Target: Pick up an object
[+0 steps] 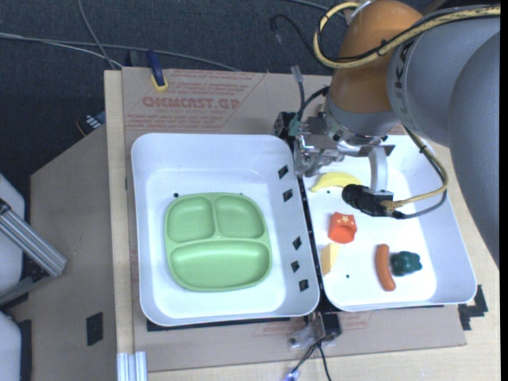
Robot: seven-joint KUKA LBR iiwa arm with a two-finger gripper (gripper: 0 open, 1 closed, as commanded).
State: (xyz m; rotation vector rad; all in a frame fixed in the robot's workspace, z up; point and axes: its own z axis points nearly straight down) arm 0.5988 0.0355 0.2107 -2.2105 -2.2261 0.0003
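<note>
You're looking at cardboard-topped bench [198, 94] standing on dark carpet [48, 70]. Left bin [151, 213] carrying green divided tray [218, 240]. Right bin [444, 252] holding banana [333, 180] near back-left corner, gripper [317, 155] hanging above it.

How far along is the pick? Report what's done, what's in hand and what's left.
Done: the arm has reached over the right bin, with the gripper low near its upper left corner, close to the yellow banana.

In hand: nothing visibly lifted; the grip itself can't be judged.

Left: the whole pick. The banana, red piece, sausage and dark green item all lie in the bin. The green tray sits in the left bin.
</note>
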